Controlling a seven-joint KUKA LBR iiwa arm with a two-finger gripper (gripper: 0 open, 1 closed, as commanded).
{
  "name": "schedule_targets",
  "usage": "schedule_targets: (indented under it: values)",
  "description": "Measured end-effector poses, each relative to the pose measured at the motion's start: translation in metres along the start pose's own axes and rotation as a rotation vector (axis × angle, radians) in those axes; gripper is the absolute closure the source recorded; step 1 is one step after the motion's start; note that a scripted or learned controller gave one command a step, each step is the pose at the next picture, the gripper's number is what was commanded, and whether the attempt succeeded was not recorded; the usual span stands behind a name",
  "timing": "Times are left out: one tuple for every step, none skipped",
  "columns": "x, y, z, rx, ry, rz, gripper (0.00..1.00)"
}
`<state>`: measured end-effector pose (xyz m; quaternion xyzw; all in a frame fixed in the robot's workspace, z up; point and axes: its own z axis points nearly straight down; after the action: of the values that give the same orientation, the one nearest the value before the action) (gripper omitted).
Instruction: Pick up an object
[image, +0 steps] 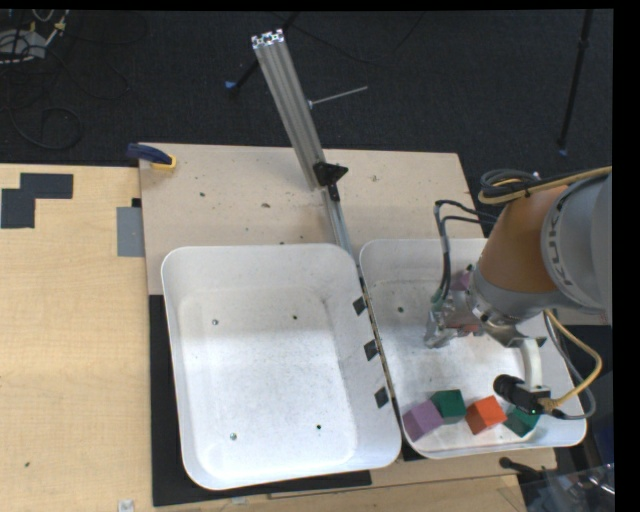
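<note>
Overhead slanted view of my workcell. Two shallow white bins sit side by side on the bench: the left bin (200, 300) and the right bin (410, 262). They touch along a shared edge marked with small black clips, presumably so that the pair stays registered to the camera.

The arm (545, 250) reaches in from the right, its orange band above the wrist, and I see the gripper (440, 335) low over the middle of the right bin. The wrist and cabling crowd that spot, so I cannot tell whether it is released or clenched; no object is visible at its tip.

The candidate objects lie clustered in the near right corner of the right bin, probably because loose blocks drift to the walls. From left to right they are a purple block (422, 418), a green block (450, 404) just beside it, an orange block (486, 414), and a teal piece (521, 424) against the near wall. A dark, cable-like part (515, 390) hangs just above the orange and teal pieces.

The gripper is farther from me than the whole cluster and apart from it, so I judge the pick not yet made. The purple and green blocks nearly touch, and that crowding could cause a miss.
</note>
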<state>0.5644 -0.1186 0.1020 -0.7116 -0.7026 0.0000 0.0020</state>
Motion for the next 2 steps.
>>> schedule_targets:
  values:
    - [-0.002, -0.004, -0.043, -0.004, -0.003, 0.0, 1.0]
    - [-0.002, -0.008, -0.105, -0.006, -0.003, -0.012, 1.0]
